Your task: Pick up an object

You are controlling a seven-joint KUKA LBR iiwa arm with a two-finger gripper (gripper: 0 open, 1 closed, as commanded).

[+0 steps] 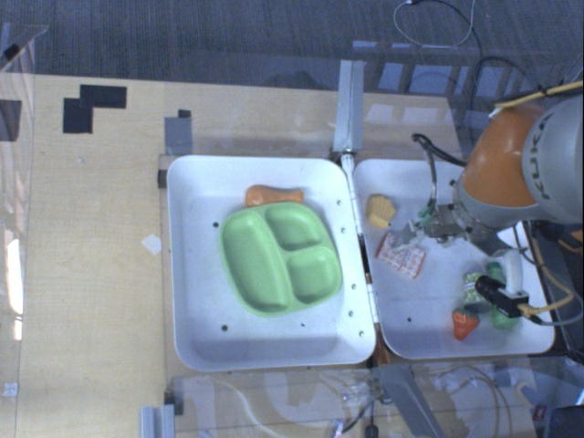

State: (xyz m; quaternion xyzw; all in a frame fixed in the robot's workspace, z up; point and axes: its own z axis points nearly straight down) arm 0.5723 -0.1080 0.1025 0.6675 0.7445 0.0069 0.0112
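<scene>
My gripper [417, 230] hangs over the right bin [429, 331], near its upper middle. Just below and left of it lies a red-and-white patterned packet [402, 256]; I cannot tell whether they touch. A yellow lump [380, 210] sits to the gripper's left, close to the bin's left wall. In the bin's lower right corner are a small red-orange piece [464, 324] and a green item [503, 318] with a green-and-white wrapper [474, 286] beside it. The wrist partly hides that corner.
The left bin [196, 245] holds a green divided plate [280, 256], with an orange piece [273, 194] behind it against the far wall. A metal divider [348, 121] stands between the bins at the back. The arm's orange band [497, 167] overhangs the right bin's right side.
</scene>
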